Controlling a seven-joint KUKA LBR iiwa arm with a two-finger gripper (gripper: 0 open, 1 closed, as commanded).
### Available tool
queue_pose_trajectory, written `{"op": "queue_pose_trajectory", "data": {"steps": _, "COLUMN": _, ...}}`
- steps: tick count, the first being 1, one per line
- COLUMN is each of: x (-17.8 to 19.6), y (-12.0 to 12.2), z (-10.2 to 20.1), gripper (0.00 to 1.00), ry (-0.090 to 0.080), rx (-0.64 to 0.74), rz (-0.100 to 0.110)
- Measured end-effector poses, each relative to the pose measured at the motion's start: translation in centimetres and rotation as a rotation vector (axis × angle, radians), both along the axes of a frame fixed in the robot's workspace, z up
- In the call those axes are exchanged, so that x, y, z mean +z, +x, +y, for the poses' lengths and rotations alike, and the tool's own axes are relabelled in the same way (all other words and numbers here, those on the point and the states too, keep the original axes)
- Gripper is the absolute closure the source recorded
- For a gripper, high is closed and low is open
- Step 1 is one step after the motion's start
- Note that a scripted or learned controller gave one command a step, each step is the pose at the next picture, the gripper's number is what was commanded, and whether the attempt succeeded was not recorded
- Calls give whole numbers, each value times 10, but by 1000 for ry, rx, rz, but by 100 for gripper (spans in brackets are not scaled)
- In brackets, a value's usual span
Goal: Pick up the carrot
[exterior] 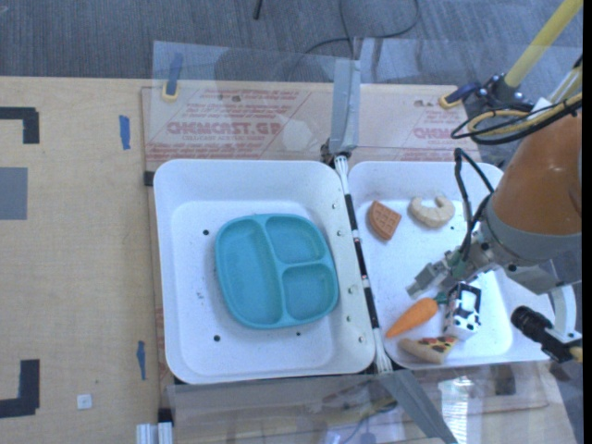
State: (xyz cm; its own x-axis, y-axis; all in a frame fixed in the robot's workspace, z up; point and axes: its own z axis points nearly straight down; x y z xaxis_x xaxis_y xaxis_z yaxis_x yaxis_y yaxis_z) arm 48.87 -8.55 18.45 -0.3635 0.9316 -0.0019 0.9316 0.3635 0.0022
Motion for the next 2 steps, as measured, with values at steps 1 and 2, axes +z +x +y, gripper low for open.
{"op": "queue_pose_trajectory", "data": {"steps": 1, "x": -69, "y": 1, "z": -27, "gripper": 0, "ry": 2, "rx": 225, "rz": 3}}
{"op": "queue_pose_trajectory", "data": {"steps": 2, "x": -96, "y": 41, "z": -26, "gripper": 0, "ry": -3, "rx": 419, "rz": -5}}
